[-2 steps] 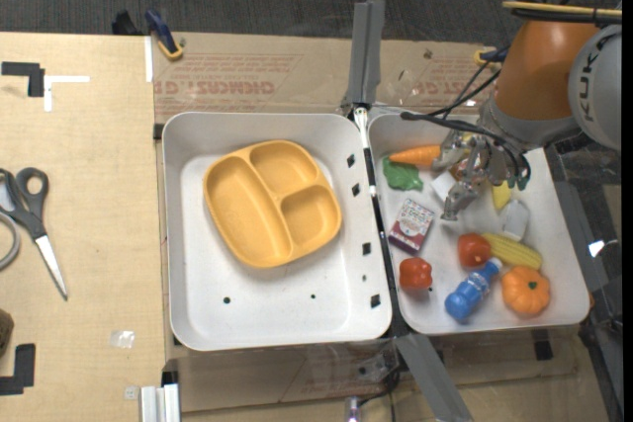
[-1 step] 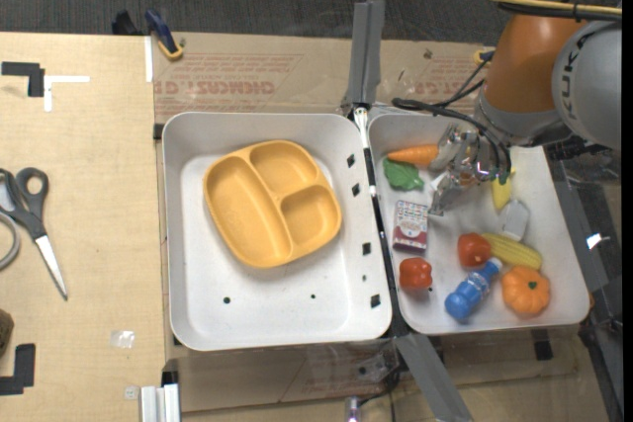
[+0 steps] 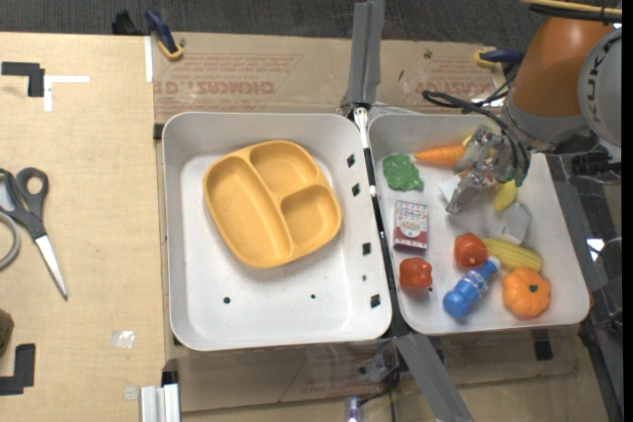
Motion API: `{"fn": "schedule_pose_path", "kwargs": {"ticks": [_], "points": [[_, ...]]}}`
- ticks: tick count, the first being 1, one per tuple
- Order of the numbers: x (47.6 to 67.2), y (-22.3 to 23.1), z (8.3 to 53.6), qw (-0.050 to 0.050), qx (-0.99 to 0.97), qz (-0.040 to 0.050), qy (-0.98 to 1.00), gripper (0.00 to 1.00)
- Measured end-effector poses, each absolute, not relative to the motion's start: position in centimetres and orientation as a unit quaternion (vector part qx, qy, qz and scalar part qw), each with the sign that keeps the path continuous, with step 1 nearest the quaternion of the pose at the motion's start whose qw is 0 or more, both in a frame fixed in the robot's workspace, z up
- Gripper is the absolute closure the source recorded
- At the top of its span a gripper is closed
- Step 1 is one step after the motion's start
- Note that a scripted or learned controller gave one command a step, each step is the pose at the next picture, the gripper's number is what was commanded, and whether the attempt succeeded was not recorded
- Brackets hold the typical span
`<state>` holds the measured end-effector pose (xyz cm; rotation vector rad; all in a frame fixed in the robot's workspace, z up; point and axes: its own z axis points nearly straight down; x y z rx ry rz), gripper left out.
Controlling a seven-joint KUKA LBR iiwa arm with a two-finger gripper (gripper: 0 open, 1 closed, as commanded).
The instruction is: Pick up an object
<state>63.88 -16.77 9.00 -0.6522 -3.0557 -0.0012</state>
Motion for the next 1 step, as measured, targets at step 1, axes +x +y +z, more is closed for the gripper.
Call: {"fn": "schedule_pose_path", "kwargs": {"ticks": [1], "points": [[64.62,-10.41,8.88,0.01,-0.282,0.0034,-0.959,0.0]]}}
